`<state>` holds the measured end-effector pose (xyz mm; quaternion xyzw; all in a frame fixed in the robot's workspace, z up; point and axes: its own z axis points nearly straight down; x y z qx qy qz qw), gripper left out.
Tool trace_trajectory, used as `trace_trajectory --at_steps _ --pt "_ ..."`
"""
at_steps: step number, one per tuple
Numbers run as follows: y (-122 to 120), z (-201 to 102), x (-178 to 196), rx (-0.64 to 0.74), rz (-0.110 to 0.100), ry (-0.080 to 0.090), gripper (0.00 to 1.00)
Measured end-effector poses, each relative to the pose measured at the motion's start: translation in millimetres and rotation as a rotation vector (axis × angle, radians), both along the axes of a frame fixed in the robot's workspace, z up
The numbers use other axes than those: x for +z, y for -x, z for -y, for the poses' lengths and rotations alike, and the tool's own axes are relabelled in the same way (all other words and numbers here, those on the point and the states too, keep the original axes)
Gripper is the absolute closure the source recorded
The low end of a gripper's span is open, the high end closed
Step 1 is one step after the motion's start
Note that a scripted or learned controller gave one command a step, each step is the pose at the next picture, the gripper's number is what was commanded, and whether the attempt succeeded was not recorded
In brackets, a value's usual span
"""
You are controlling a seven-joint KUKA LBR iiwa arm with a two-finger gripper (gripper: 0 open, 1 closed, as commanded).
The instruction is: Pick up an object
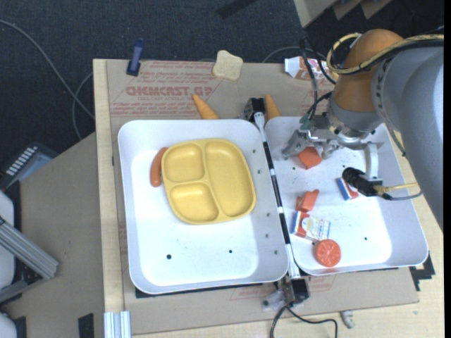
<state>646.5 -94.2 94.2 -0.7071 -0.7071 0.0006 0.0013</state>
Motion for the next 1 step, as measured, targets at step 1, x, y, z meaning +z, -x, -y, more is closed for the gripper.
trace_trajectory --at_steps 1 --pt "-0.9 -0.3 10.7 0.001 0.003 0.001 1.00"
